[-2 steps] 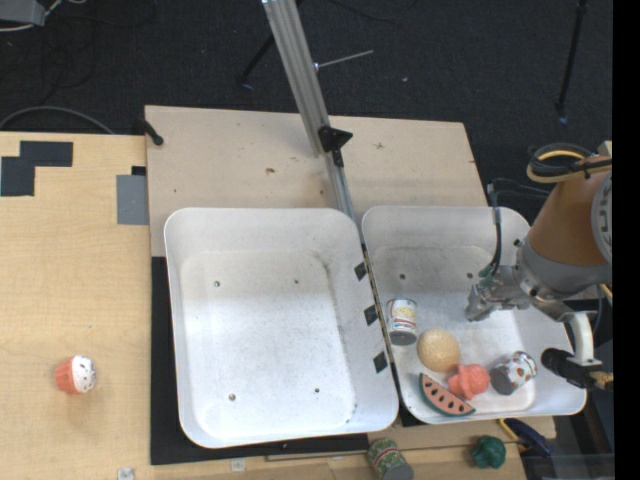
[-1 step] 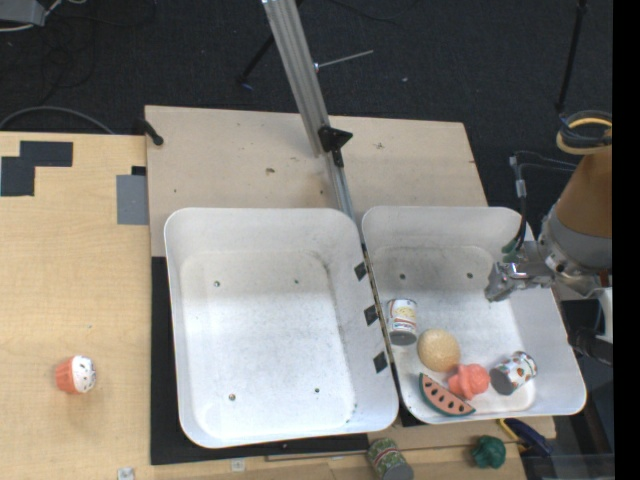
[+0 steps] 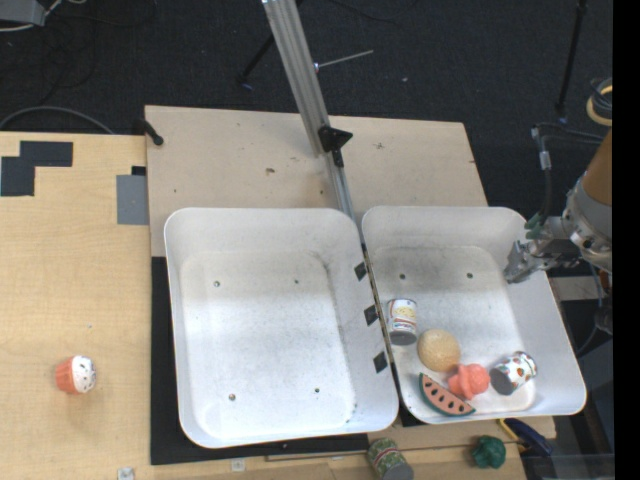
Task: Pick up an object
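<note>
My hand (image 3: 522, 258) hovers at the right bin's (image 3: 440, 230) far-right rim; I cannot tell its grip state. The objects cluster near the front: can (image 3: 402, 320), tan ball (image 3: 438, 349), watermelon slice (image 3: 444, 396). I'd go for the ball, descending straight, clear of its neighbours.

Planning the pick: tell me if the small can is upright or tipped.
Tipped: the small can lies on its side in the right bin, near the divider.
</note>
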Robot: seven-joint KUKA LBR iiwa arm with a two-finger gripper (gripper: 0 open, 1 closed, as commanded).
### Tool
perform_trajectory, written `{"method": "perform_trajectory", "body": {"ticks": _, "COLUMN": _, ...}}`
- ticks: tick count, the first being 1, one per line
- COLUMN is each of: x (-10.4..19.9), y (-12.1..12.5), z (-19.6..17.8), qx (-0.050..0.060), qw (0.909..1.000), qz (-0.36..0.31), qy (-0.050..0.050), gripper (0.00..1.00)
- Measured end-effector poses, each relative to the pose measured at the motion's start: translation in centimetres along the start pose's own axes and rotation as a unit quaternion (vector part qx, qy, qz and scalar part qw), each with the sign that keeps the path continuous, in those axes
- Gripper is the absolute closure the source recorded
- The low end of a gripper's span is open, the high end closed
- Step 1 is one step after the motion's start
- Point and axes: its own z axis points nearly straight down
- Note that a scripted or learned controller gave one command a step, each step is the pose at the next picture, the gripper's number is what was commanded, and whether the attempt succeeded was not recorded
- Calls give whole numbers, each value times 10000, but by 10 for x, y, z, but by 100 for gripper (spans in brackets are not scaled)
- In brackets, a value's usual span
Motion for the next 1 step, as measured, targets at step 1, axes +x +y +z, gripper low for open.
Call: {"method": "perform_trajectory", "body": {"ticks": 1, "x": -1, "y": 1, "z": -44, "qx": 8, "qw": 10000, "qz": -1, "qy": 2, "gripper": 100}}
